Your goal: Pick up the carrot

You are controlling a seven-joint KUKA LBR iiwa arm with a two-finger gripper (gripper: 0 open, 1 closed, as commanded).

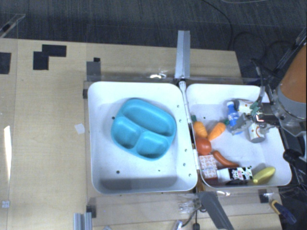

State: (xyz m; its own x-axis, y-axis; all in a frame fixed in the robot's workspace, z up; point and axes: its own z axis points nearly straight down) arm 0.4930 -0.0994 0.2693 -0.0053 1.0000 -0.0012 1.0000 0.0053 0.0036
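Observation:
The carrot [217, 131] is small and orange. It lies tilted in the right bin [211, 97], near its left wall and about mid-depth. My gripper [247, 120] hangs over the middle of that bin, a short way to the right of the carrot and slightly farther back. The grey arm with its orange band [293, 83] reaches in from the right edge. A blue item [233, 117] sits between the gripper and the carrot, close against the gripper.
The right bin also holds an orange piece [199, 128], a red tomato [204, 146], a sausage [224, 158], a patterned box [208, 165], a black-and-white bottle [235, 175] and a yellow item [264, 174]. A blue divided plate [143, 128] lies in the left bin [103, 104].

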